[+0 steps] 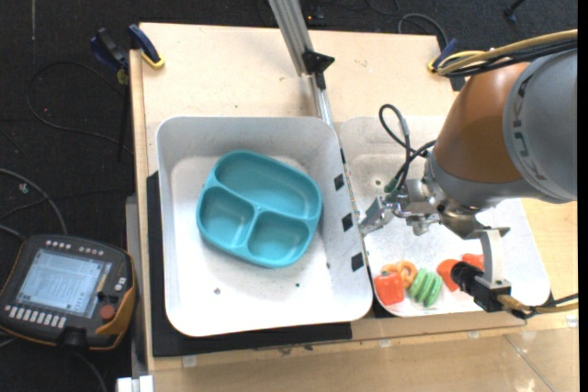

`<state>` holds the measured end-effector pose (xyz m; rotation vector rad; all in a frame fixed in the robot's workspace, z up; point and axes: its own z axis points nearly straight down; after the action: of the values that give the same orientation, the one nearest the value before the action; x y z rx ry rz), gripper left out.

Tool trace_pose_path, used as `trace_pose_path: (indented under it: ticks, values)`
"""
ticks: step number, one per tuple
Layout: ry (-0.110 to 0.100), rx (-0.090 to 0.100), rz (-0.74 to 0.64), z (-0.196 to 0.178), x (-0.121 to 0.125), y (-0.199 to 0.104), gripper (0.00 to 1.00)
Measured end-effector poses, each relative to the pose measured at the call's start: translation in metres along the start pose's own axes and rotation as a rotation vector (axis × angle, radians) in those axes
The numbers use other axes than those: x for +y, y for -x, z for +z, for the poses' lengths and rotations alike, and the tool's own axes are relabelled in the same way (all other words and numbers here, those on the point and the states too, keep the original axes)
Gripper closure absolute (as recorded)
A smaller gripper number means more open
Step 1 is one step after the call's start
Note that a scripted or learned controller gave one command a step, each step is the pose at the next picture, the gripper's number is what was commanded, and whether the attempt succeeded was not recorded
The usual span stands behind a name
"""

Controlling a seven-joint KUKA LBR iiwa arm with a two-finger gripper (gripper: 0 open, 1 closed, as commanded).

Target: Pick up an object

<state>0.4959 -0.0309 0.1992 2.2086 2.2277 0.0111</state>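
In the right bin (366, 168), near its front edge, lie three small toy foods. They are an orange-red pepper (392, 282), a green ribbed piece (424, 287) and a red piece (455, 273) partly hidden by the arm's hardware. My gripper (424, 218) hangs over the right bin just behind these toys, under the big orange-banded wrist. Nothing is visibly held in it. A teal divided plate (259, 207) lies in the middle of the left bin (179, 151).
A slanted aluminium pole (289, 9) rises from the bench at the bins' shared back edge. Cables loop off the wrist over the right bin. A teach pendant (62, 289) lies on the floor at the left. Clamps sit at the bench's back corners.
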Motion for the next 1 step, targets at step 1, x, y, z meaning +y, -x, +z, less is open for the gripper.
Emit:
trace_pose_path:
  ticks: [1]
  values:
    - [-0.003,-0.003,0.005,-0.0363,-0.0008,0.0074,0.00]
